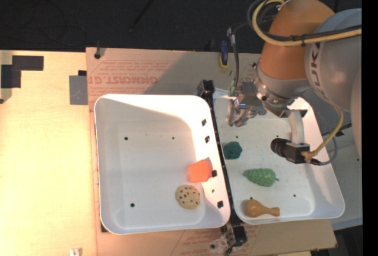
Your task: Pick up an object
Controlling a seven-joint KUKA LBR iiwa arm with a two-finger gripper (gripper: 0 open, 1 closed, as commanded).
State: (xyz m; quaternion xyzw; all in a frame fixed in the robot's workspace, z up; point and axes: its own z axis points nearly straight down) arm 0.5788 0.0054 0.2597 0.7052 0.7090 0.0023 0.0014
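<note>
My gripper point(238, 113) hangs over the far left part of the right bin point(331, 201), above and apart from the objects. Nothing shows between its fingers. Just in front of it a dark teal lump point(233, 150) lies by the bin's left wall. A green bumpy piece point(260, 176) rests mid-bin, and a tan drumstick-shaped piece point(260, 208) lies near the front edge. In the left bin point(112, 130) an orange block point(201, 170) and a speckled cookie point(188, 196) sit at the front right.
A black divider with clips point(214, 148) runs between the two bins. A black cylindrical part with a cable point(289, 149) hangs over the right bin's right side. The arm's grey and orange body point(307, 42) covers the bin's far right corner.
</note>
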